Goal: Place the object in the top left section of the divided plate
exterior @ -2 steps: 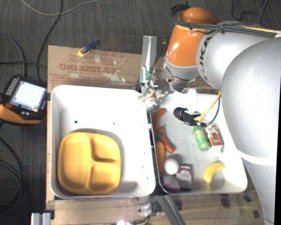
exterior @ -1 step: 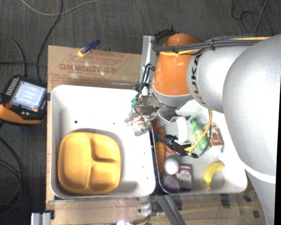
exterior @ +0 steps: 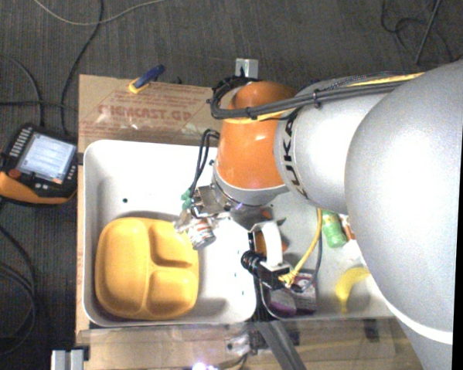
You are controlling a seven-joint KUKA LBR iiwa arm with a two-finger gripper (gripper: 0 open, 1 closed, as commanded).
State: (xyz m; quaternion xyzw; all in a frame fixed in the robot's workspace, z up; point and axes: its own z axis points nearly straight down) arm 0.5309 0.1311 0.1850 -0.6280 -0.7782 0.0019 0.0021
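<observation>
Grey arm hangs jaws, grip unclear, just beside yellow divided plate.

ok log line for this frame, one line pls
arm: over left bin | gripper: at top right edge of yellow divided plate | fingers: unclear | top left section: nothing in it | right bin: banana

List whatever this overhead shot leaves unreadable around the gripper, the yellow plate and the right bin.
- Gripper, camera view: small and blurred, so its grasp cannot be judged.
- Yellow divided plate: the gripper overlaps its upper right edge.
- Right bin: the arm covers most of it; the banana and green item show partly.
</observation>
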